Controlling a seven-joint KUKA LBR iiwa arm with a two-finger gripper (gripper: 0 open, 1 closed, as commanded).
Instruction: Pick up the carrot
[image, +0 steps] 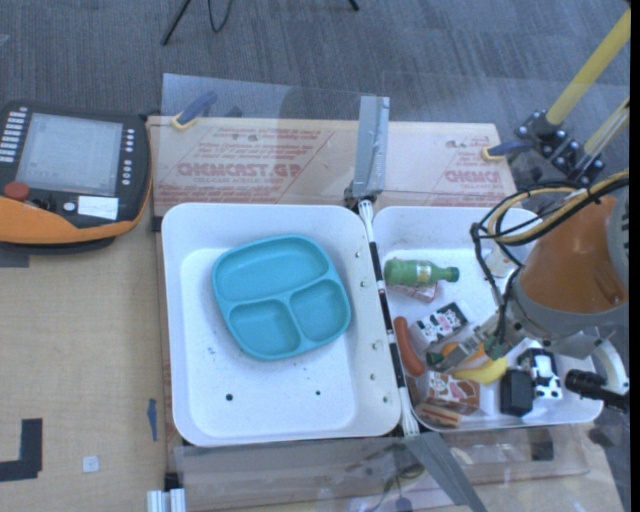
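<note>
Two shallow white bins sit side by side on the bench (90, 340). In the camera view, the left bin (190, 330) occupies the centre of the frame and carries a teal divided plate (282, 297). The right bin (440, 222) lies at centre right and carries the clutter: a green bottle (418, 271) toward its upper part, a red sausage-shaped item (407, 344) along its left wall, a black-and-white cow figure (441, 322), a yellow banana (484, 371), and a black block (516, 392) near the lower right.

The carrot (462, 352) appears as a small orange piece with a green end in the lower middle of the right bin, just beside the banana; the identification is a judgement, since the item is small and partly covered.

The arm (570, 270) reaches in from the right edge, with its orange band over the right bin. The claw (492, 345) sits low among the items, just beside the carrot. Whether it is spread or pressed together cannot be told.

Status: approach appears complete. A secure grasp is not confirmed, and the lift remains to be done.
</note>
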